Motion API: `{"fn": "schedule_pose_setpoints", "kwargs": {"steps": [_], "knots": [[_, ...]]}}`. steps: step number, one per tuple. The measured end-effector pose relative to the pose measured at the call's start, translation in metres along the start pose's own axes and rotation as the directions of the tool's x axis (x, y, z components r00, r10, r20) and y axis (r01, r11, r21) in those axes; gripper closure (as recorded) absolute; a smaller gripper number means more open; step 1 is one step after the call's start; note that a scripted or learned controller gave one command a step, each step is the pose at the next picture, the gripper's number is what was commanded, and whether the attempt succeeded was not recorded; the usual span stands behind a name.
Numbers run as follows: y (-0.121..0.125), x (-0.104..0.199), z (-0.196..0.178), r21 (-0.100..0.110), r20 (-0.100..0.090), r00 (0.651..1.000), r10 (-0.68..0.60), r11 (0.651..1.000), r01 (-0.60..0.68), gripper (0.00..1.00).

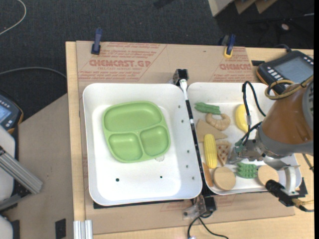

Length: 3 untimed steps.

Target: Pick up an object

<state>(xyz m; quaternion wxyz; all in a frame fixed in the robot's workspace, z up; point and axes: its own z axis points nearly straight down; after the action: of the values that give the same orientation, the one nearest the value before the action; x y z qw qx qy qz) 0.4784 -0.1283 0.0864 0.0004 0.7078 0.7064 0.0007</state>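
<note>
Reaching into right bin (pixel 199 91), gripper (pixel 239 153) low over food pile beside waffle (pixel 223 151) and corn (pixel 210 151), just above green toy (pixel 246 171); grip state can't tell. Looks like approach/grasp step. Next: confirm contact on one item, close, lift straight up

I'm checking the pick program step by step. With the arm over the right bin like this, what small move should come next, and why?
Probably a short, straight descent. The gripper hangs low over the right bin, beside the waffle piece and above the green toy, and nothing shows between its fingers. The corn lies close by, so sideways drift risks nudging it.
</note>
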Motion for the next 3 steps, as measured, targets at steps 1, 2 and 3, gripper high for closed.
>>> {"fn": "schedule_pose_setpoints", "kwargs": {"steps": [1,2,3], "knots": [[0.001,-0.081,0.001,-0.003,0.005,1.000,0.003,1.000,-0.003,0.00],[0.002,-0.078,-0.010,-0.005,0.006,1.000,0.000,1.000,0.000,1.00],[0.083,-0.095,0.002,-0.005,0.004,1.000,-0.005,1.000,0.005,1.00]]}}
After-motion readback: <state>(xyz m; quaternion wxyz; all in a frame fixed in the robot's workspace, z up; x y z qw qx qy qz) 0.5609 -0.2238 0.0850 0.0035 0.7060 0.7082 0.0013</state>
